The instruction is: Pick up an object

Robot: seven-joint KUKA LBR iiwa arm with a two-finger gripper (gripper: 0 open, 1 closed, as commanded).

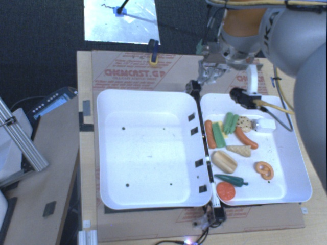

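The gripper (212, 75) hangs above the far edge of the right bin (291, 185), its state impossible to tell, with toy foods like a tomato (226, 190) below.

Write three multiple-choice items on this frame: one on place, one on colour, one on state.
1. Where do the toy foods lie?
A. left bin
B. right bin
C. on the bench

2. What colour is the round item at the right bin's near corner?
A. red
B. blue
C. white

3. Where is the gripper?
A. among the foods
B. above the far rim
C. over the left bin's middle

Key: 1 B, the foods fill the right bin. 2 A, the tomato is red. 3 B, the gripper hangs near the bins' far edge.
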